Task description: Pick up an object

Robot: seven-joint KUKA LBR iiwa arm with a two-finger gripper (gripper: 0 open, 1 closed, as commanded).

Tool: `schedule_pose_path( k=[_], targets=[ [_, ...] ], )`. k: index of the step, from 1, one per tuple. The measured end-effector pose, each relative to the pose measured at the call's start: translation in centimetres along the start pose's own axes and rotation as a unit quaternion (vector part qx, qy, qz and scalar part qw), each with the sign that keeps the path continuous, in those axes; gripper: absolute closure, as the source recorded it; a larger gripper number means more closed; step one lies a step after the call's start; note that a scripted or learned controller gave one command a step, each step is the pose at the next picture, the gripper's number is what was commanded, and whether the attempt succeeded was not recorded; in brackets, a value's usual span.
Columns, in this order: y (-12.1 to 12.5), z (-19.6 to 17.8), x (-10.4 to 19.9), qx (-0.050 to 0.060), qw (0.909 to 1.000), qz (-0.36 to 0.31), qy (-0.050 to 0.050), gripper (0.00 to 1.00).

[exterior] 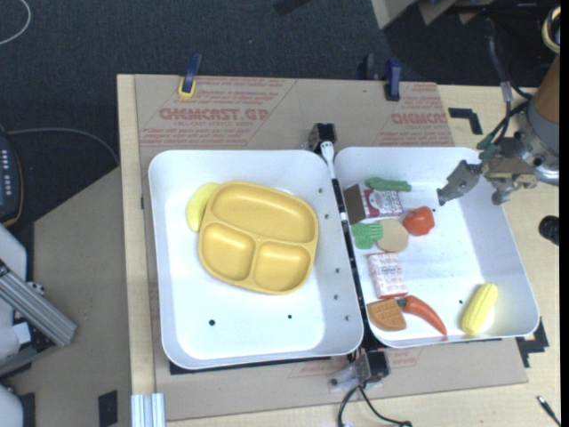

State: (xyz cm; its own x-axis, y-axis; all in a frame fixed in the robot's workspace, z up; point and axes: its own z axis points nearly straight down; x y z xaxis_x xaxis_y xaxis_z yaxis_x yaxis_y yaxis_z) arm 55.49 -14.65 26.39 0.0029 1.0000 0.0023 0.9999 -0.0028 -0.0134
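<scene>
Our gripper point(455, 185) hangs with fingers apart and nothing between them at the frame's right, just beside the tomato point(419, 221) in the right bin point(511, 238), so we'd drop straight down, centred.

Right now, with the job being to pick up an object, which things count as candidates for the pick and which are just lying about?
Part of the job:
hand, over the right bin
tomato
corn cob
carrot
green leafy piece

Lying about:
yellow divided tray in the left bin
blue clamp on the board edge
</scene>
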Motion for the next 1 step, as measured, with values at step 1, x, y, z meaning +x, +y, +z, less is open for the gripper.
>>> schedule_pose_path(
  k=[1],
  targets=[
    [0.2, -0.72, 0.04, -0.007, 1.0, -0.002, -0.001, 0.0]
  ],
)
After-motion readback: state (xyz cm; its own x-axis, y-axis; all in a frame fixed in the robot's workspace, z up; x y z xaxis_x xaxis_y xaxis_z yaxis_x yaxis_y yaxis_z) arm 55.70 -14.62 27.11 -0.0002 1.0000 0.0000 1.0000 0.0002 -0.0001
